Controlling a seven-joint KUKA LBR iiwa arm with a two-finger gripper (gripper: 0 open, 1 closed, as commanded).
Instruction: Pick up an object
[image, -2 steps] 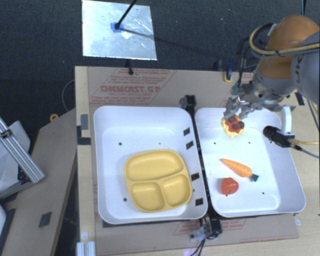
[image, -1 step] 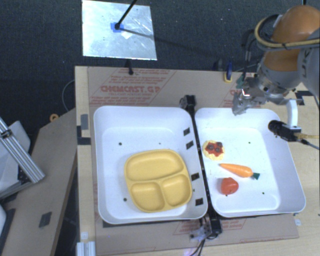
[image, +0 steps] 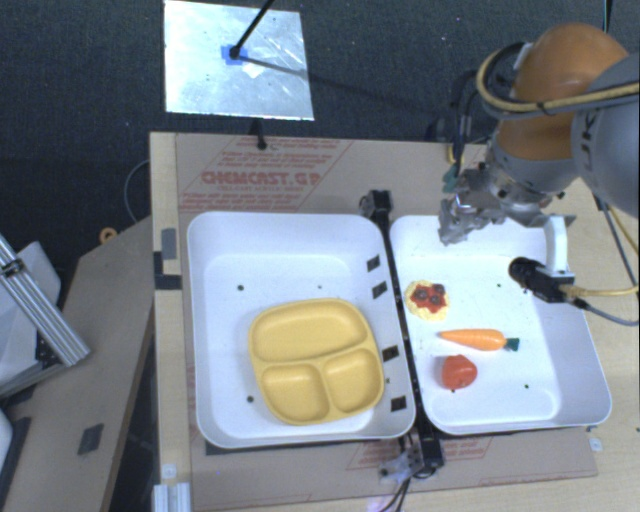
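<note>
In the right bin (image: 570, 385) lie a small pizza slice (image: 428, 298) near the left wall, an orange carrot (image: 476, 340) in the middle, and a red tomato (image: 459, 372) toward the front. My gripper (image: 455, 228) hangs over the bin's far left corner, above and behind the pizza slice, apart from all three objects. Nothing shows between its tips.
The left bin (image: 220, 260) holds a yellow divided plate (image: 314, 358). A black divider with clips (image: 392, 300) runs between the bins. A black cylinder with a cable (image: 535, 278) juts in at the right bin's right side. A shiny sheet (image: 238, 60) lies beyond the bench.
</note>
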